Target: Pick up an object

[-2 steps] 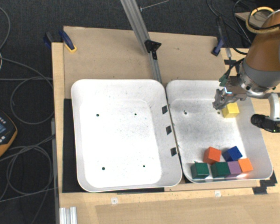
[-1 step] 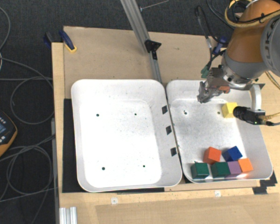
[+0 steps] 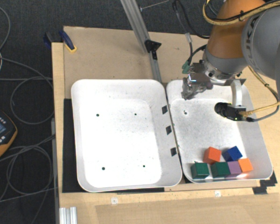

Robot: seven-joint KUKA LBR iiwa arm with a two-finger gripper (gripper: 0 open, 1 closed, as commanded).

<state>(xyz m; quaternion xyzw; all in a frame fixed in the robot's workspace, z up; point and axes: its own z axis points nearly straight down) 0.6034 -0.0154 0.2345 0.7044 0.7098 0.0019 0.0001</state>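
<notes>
1. Blocks (image 3: pixel 221 163) clustered in the near right corner of the right bin (image 3: pixel 196 125), touching or just beside one another.
2. Back row: red-orange block (image 3: pixel 213 154), then blue block (image 3: pixel 233 153).
3. Front row from the left: dark green block (image 3: pixel 200 170), second green block (image 3: pixel 220 170), purple block (image 3: pixel 234 167), orange block (image 3: pixel 245 164) by the right wall.
4. Gripper (image 3: pixel 192 88) over the far left corner of the right bin, well apart from the blocks, close to the rim shared with the left bin (image 3: pixel 84 125).
5. Nothing visible between the fingers; open or clenched, cannot tell at this angle.
6. Orange band (image 3: pixel 231 27) above the wrist, grey arm entering from the right.
7. Black camera-like part (image 3: pixel 226 110) on a white bracket beside the gripper, above the middle of the right bin.
8. Left bin white with small dark specks.
9. Wooden bench (image 3: pixel 107 55) under both bins; metal pole (image 3: pixel 140 27) slanting across the far side.
10. Loose cables (image 3: pixel 18 78) on the dark floor at left.
</notes>
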